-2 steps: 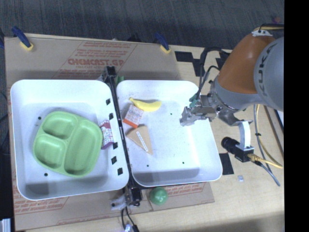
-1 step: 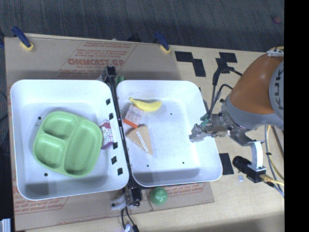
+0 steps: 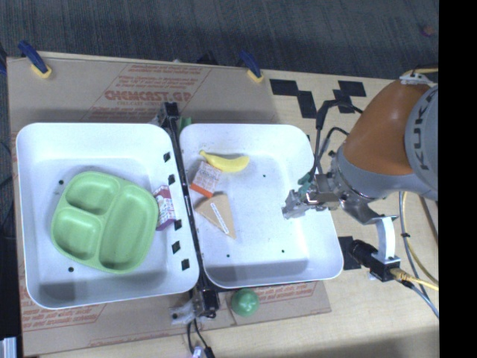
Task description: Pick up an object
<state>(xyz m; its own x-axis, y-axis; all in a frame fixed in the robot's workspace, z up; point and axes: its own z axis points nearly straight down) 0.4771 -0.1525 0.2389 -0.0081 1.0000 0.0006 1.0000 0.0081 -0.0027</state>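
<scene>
The gripper [image 3: 297, 203] hovered over the right bin [image 3: 298, 263], near its right wall; whether it was spread or pressed together could not be told. A banana [image 3: 225, 161], a small packet [image 3: 206, 175] and a tan wedge [image 3: 219, 215] lay toward the bin's left. The left bin [image 3: 37, 200] held a green divided plate [image 3: 103, 220]. The cardboard [image 3: 141, 88] read "CHEMCAST GP"

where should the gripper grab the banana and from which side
Probably grip the banana across its thick middle, coming straight down from above. It lies flat in the right bin, its length running left-right, so fingers should close front-to-back across its narrow width. A packet sits close at its lower left, so stay centred or slightly right.
</scene>
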